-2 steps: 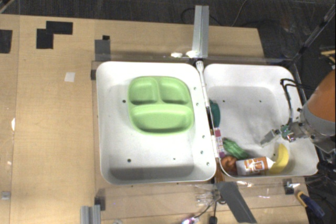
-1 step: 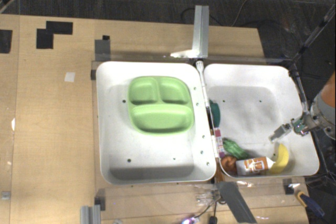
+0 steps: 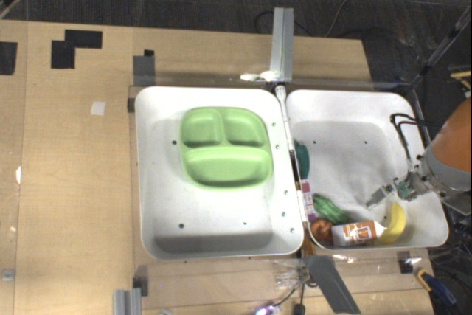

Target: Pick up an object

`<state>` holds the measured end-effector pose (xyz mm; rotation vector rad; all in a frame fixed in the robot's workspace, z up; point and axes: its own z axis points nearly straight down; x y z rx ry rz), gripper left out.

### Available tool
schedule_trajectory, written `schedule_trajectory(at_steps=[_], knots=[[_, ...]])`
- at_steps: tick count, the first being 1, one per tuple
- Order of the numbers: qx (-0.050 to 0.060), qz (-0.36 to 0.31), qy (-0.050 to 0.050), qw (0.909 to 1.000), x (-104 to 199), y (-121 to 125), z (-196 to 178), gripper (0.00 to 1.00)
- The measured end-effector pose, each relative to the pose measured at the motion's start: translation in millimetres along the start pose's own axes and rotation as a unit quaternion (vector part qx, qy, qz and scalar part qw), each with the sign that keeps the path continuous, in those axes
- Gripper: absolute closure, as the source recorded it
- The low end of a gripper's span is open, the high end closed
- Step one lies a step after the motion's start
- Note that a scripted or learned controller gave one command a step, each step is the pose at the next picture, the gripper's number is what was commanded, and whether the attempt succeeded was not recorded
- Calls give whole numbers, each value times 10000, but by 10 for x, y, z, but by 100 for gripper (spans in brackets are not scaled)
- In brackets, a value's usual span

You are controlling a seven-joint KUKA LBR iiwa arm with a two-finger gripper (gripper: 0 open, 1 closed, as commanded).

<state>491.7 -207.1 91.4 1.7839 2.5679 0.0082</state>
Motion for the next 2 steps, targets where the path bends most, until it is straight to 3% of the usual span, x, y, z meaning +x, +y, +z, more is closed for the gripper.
schedule_trajectory(at_steps=[1, 2], knots=[[36, -32, 24, 10000, 17, -14, -657, 0], [-1, 43, -3, 10000, 0, 1, -1, 0]])
